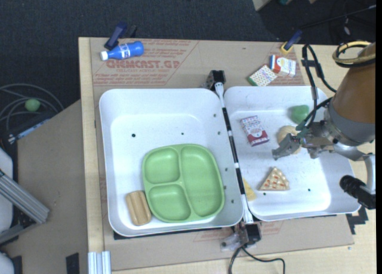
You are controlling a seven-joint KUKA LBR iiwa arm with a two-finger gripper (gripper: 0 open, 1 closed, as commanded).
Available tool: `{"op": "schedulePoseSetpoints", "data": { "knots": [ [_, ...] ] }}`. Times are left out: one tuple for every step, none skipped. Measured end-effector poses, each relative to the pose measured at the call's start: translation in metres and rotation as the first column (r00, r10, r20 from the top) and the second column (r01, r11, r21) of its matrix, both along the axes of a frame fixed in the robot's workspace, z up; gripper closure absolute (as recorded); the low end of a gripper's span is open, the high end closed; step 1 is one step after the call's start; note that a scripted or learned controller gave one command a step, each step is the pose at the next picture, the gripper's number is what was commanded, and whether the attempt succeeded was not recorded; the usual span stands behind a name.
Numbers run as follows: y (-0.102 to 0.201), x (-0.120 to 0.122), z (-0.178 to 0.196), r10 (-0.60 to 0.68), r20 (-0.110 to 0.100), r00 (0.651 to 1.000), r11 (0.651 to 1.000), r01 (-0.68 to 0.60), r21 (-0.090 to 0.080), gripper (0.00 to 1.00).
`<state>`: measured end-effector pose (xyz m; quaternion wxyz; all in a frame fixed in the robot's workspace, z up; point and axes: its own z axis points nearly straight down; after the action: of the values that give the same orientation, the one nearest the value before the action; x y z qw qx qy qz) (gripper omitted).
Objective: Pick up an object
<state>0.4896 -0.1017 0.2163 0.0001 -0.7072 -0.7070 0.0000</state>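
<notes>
In the left bin [113,111] a green tray [182,182] lies by the near edge, a tan block [138,208] at the near-left corner. The right bin [316,201] holds a red packet [255,130], a pizza slice [274,179] near its front edge, and a green piece [299,112]. The tool [285,145] hangs spread and ungripping between packet and slice: nothing lifted yet. A beige item [288,131] beside it is partly hidden.
</notes>
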Motion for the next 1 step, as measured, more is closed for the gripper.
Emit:
{"op": "schedulePoseSetpoints", "data": {
  "knots": [
    [-0.0195,-0.0118,-0.1181,-0.001,-0.004,1.0,1.0,0.001,0.001,0.0]
  ]
}}
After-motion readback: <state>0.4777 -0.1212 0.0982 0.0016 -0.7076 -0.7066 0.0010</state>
